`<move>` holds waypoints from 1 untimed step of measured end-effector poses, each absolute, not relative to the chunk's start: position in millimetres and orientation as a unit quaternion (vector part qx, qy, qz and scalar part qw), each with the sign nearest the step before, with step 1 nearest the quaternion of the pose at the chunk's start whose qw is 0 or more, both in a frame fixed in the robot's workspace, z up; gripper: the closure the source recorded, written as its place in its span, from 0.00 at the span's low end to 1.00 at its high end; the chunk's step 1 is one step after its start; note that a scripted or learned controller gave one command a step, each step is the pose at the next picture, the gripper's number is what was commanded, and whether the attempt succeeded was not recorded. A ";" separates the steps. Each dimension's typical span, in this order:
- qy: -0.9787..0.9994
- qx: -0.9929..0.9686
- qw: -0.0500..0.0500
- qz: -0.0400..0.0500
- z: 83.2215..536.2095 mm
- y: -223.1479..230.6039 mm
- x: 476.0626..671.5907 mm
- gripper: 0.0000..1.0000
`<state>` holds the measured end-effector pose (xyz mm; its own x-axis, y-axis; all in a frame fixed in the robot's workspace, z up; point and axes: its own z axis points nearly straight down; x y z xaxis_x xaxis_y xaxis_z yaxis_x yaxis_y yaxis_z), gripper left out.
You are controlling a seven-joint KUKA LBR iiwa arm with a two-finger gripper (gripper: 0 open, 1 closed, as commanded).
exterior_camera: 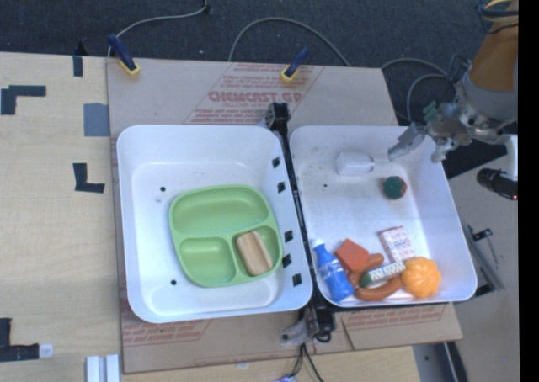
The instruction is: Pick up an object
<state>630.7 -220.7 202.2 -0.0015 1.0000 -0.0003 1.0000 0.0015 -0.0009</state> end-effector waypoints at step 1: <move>-0.708 -0.706 0.001 0.001 93.7 -207.4 628.7 0.00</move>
